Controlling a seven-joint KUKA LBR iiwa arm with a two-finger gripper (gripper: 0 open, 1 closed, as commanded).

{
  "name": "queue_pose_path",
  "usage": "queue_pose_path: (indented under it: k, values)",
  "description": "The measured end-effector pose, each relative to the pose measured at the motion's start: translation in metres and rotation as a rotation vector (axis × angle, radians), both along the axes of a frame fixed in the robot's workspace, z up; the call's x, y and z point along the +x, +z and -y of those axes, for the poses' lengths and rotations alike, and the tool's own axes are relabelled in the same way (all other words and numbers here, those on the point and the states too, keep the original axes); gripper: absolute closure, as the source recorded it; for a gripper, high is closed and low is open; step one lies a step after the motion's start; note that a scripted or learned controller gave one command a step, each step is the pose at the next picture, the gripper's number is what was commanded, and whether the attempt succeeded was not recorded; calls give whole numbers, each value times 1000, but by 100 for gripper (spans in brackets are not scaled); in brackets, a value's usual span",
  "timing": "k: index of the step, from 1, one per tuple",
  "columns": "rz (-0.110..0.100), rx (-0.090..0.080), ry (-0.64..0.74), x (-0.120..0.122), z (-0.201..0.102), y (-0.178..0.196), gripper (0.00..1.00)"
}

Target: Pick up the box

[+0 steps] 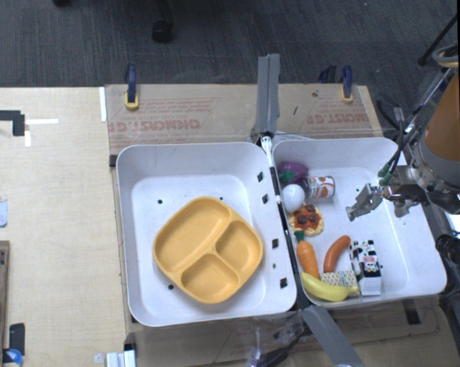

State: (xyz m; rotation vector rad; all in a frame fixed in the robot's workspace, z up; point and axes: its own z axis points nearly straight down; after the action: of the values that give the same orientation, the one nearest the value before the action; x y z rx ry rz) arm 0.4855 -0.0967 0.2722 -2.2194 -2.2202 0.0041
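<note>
workshop corner, seen from above
dark grey carpeted floor [210, 33] runs along the top; a pale wooden surface [50, 223] sits on the left, a brown cardboard sheet [212, 115] held by two blue clamps [130, 88], under even light.

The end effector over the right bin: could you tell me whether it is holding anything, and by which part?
Nothing is held. The end effector hovers open over bare bin floor, apart from the box lying below it near the front wall.

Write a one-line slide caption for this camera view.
Gripper hovers above the right bin, up and apart from the box lying among toy food; yellow divided plate in left bin.
</note>
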Motion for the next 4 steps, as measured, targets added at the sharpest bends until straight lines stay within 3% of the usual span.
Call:
queue_pose_path:
  k: [1, 2, 3, 4]
  values:
    - [0, 0, -77, 76, -5, -82, 0]
    - [3, -3, -127, 126, -2, -157, 0]
    - [3, -2, -128, 126, -2, -157, 0]
    - [3, -1, -142, 173, 24, -181, 0]
